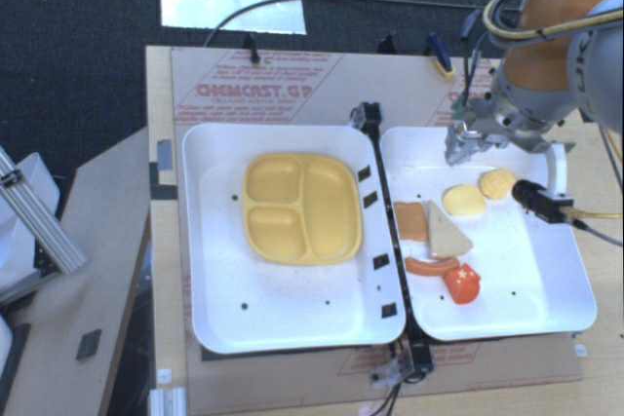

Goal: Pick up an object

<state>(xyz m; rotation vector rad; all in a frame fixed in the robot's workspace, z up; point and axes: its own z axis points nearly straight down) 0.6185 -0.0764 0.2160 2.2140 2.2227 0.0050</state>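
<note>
The tool [464, 144] hung over the right bin [546, 307], up near that bin's 11 o'clock corner, with the grey arm [561, 34] and its orange band reaching in from 2 o'clock. How the tool was set could not be told from this slanted look down; it was too small and blurred, and nothing could be seen caught in it. Its tip sat just above the bare white floor of the bin, apart from every piece of food.

Toward 5 o'clock from the tool lay the round waffle-patterned cracker [497, 182], and just beside that, at its 8 o'clock, the pale yellow disc [464, 201]. Further toward 6 o'clock sat the brown toast slice [411, 221], with the pale wedge [448, 235] lying partly over its right edge. Below those lay the orange sausage [430, 265], and touching its right end, the red pepper piece [462, 283]. All of them were there for the picking, none lifted.

A black fitting [534, 196] on the arm's side stuck out over the bin at 3 o'clock from the cracker. The left bin [214, 307] carried the yellow divided plate [300, 208], lying flat, well apart from the tool. A black clipped seam [382, 209] ran between the two bins on the worktop [107, 209].
</note>
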